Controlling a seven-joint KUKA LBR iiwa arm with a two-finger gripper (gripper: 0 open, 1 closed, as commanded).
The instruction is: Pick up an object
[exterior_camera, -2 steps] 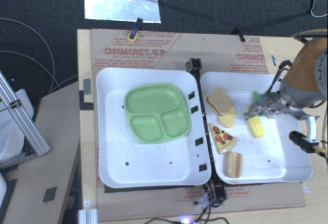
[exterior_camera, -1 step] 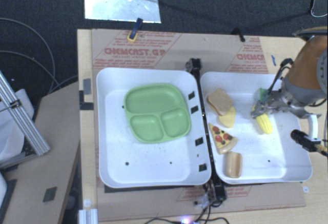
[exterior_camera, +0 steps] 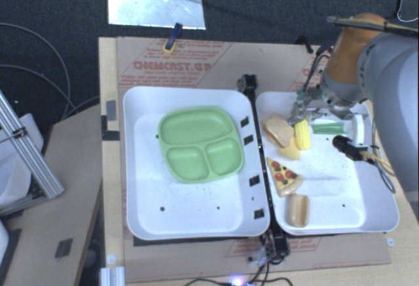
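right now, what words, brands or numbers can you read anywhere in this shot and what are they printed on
"CHEMCAST GP": red print on the brown board under the two white bins, readable just above the left bin.
More red print of the same kind at the board's upper right corner, by the arm, and along its front edge below the bins: partly hidden, too small to read.
Green tray, toy foods, gripper: no text visible.

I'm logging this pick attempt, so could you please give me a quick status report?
Tool low in right bin, at the corn cob. Nothing seen held. Bread piece crowding the cob; pizza slice and bun nearer the front.
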